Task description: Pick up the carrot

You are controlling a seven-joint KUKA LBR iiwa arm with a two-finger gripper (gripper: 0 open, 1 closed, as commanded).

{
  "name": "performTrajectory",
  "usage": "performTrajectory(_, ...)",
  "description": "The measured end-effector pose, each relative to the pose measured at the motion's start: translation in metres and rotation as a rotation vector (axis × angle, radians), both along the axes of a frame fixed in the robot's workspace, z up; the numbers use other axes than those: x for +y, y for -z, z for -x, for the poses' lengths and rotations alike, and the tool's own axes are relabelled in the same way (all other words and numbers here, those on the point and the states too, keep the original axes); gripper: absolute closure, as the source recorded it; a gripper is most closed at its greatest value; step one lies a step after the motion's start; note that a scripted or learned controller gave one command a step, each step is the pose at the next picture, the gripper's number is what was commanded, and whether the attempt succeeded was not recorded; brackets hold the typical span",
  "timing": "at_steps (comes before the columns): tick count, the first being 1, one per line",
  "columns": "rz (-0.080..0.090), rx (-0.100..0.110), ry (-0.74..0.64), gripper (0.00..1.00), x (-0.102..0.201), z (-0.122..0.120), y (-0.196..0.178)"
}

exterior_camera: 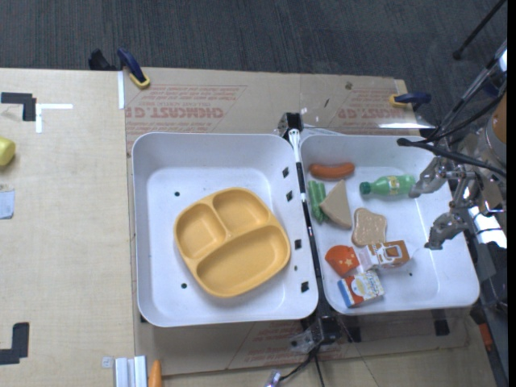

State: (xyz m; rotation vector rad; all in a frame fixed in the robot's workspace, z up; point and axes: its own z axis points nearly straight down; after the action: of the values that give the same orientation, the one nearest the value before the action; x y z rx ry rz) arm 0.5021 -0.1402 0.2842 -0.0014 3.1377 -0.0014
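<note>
We see the gripper (434,210) reaching in at about 3 o'clock, over the right-hand side of the right bin (448,279). Its two metal fingers (425,184) stand apart, one toward 12 o'clock and the other toward 6 o'clock, with only bare bin floor between them.

The carrot (332,169) lies in the same bin near its 11 o'clock corner. It is a short orange-red stick lying lengthwise along the far wall, well apart from the gripper.

Toward 4 o'clock from the carrot a green bottle (389,186) lies on its side, its cap end pointing at the upper finger and close to it; we cannot tell whether they touch.

Just below the carrot, toward 6 o'clock, a green vegetable piece (315,201) sits against the bin's left wall, with a tan wedge of bread (338,205) beside it. Further toward 6 o'clock come a slice of toast (369,226), a red tomato (341,259) and two small cartons — one brown and white (391,254), one with blue on it (360,287).

The left bin (143,216) holds a yellow divided plate (232,240), set slightly askew.

Both bins rest on a cardboard sheet (201,103) held by blue clamps (133,67) at its 12 o'clock edge. On the tabletop (64,256), at the 9 o'clock edge, a small yellow object (5,151) lies half out of view.
</note>
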Motion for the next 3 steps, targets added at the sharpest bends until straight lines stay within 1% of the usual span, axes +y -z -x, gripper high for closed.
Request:
performTrajectory(1,0.001,-0.005,-0.086,0.0,0.036,0.017,-0.07)
performTrajectory(2,-0.001,0.001,-0.029,0.0,0.09,0.017,0.072)
performTrajectory(3,-0.002,0.002,0.071,0.0,0.188,0.006,0.093)
